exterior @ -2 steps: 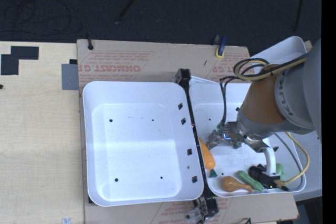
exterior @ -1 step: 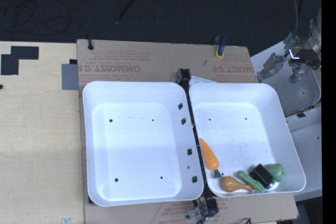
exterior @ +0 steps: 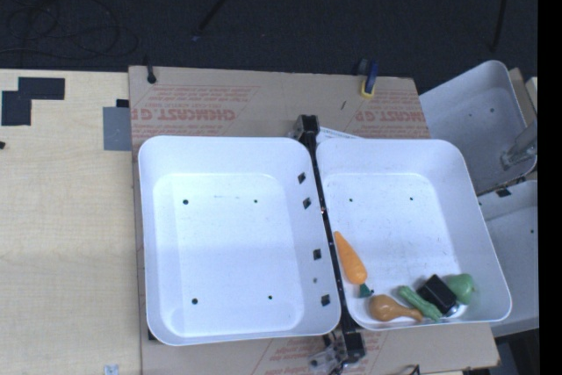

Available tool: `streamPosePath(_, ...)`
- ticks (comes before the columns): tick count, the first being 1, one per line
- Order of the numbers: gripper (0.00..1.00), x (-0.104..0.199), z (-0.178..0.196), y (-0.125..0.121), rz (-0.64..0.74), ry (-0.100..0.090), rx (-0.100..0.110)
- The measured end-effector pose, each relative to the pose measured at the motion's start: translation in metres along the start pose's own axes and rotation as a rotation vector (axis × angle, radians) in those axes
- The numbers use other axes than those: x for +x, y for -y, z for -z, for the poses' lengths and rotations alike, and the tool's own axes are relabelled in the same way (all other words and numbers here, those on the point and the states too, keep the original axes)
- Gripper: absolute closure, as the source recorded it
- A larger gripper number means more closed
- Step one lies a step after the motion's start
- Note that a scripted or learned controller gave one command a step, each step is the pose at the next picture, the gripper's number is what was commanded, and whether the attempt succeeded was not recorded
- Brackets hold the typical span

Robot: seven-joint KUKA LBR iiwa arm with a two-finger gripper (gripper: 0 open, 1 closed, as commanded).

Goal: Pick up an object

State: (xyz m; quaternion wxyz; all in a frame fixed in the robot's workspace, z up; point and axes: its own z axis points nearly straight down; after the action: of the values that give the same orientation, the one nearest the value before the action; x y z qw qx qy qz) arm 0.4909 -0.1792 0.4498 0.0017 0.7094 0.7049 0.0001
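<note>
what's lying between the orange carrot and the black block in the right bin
In the camera view, a tan gourd-shaped toy and a long green piece lie between the carrot and the black block.

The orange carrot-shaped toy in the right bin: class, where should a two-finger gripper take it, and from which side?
Grip the orange carrot-shaped toy across its thicker middle, coming straight down. It lies flat and slanted beside the divider wall, apart from the other toys, so close across its narrow width.

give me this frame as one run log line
right bin: carrot, tan gourd, green toy with black part, all near front edge | left bin: no objects seen | nothing lifted yet
</note>
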Motion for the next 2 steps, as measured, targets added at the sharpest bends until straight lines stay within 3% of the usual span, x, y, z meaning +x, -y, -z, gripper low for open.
streamPosePath(1,0.00,-0.0354,0.0928,-0.0539,0.006,0.004,-0.006)
streamPosePath(2,1.00,-0.0320,0.0971,-0.0533,0.013,-0.002,0.006)
